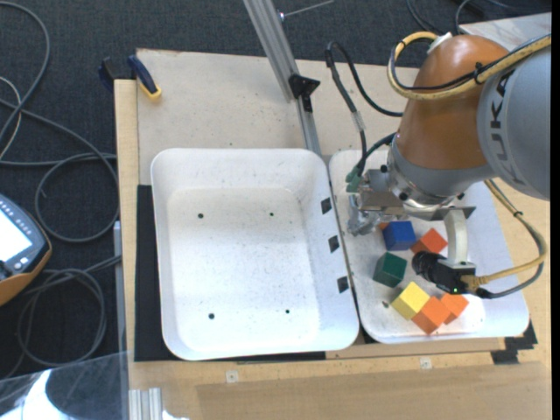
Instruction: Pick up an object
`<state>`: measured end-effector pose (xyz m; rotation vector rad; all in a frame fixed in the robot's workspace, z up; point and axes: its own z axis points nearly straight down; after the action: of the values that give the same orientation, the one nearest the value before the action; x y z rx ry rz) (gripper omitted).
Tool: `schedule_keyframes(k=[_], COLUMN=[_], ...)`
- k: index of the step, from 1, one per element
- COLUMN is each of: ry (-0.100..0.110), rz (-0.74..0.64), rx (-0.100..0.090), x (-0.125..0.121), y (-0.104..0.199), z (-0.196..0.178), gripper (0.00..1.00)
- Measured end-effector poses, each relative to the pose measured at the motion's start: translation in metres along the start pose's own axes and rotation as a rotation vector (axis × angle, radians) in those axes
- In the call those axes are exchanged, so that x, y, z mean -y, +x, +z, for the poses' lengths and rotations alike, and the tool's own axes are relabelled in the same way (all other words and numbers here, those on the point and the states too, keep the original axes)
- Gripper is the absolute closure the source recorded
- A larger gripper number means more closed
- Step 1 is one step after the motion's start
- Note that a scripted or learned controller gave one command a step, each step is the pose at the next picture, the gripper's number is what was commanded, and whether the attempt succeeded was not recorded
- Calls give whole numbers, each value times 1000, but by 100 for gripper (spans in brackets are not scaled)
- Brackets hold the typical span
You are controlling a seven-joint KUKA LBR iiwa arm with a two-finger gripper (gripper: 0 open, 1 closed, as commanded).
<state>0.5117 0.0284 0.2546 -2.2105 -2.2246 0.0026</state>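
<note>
Reaches in from the right: the grey arm (516, 121), with its orange band (455, 77) bulking over the far side of the right bin (376, 318). Ends in the gripper (361, 215), low over that bin and close to its left wall. No telling from this slant how wide the gripper stands, or what, if anything, sits in it.

Just beside the gripper, on its right: a blue block (399, 234), lying on the bin floor. Next to that, farther right, a red-orange block (429, 241). Nearer the front, just below the blue one, a dark green block (390, 269). Toward the front rim, a yellow block (409, 301) touching an orange block (430, 317), with a second orange block (454, 304) pressed in on the right.

Left of all this, the left bin (245, 252), white and finely speckled, edge to edge with the right one. Under both, the pale wooden surface (219, 103). Behind the bins, a slanting metal rail (267, 33). At the far left corner of the surface, a blue-and-yellow clamp (144, 77). On the dark floor beyond, loose cables (35, 164).
</note>
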Motion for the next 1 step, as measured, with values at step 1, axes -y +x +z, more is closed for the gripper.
schedule_keyframes(k=[1], ry=[-4], rz=[1], rx=[1], x=[-9], y=[42], z=[10], gripper=[100])
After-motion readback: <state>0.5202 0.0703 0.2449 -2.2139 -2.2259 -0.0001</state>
